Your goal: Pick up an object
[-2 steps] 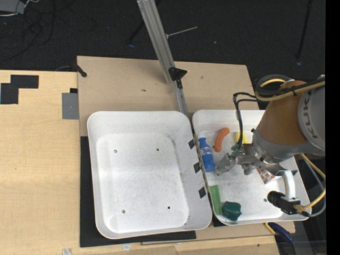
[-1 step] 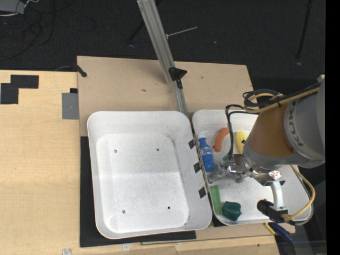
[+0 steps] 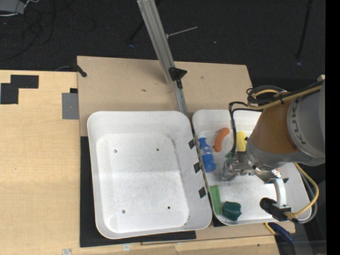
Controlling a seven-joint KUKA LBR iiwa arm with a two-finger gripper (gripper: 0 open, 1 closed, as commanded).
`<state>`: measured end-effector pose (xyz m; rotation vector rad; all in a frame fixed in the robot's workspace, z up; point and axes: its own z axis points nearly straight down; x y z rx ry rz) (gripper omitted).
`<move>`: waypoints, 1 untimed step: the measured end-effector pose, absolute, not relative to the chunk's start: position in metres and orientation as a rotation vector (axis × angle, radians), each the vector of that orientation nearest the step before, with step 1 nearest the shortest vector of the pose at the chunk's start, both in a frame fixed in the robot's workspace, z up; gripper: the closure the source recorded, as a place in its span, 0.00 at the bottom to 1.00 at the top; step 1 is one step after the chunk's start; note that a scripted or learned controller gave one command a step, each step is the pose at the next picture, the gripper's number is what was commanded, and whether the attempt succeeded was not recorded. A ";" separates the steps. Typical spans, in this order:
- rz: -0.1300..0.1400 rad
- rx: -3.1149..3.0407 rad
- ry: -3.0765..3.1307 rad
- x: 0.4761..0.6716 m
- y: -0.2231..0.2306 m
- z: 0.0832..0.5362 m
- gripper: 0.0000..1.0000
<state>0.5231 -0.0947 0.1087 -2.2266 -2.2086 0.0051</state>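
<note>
My gripper (image 3: 229,173) reaches down into the right bin (image 3: 249,217), near its middle, below the grey arm with the orange band. A blue bottle-shaped object (image 3: 205,154) lies along the bin's left wall, just left of the gripper. An orange sausage-shaped piece (image 3: 221,138) lies further back, and a yellow object (image 3: 241,141) shows partly beside the arm. A green stick (image 3: 215,198) and a dark green rounded object (image 3: 231,210) lie at the front left of the bin. The arm hides the fingertips and whatever lies under them.
The left bin (image 3: 106,126) stands beside the right one, with a divider wall and black clips between them. A slanted metal rail (image 3: 159,41) rises behind the bins. Cables and a white fitting (image 3: 280,193) hang off the arm over the right bin's front right.
</note>
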 end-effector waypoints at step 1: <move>-0.001 -2.230 -2.214 0.526 -0.102 0.153 1.00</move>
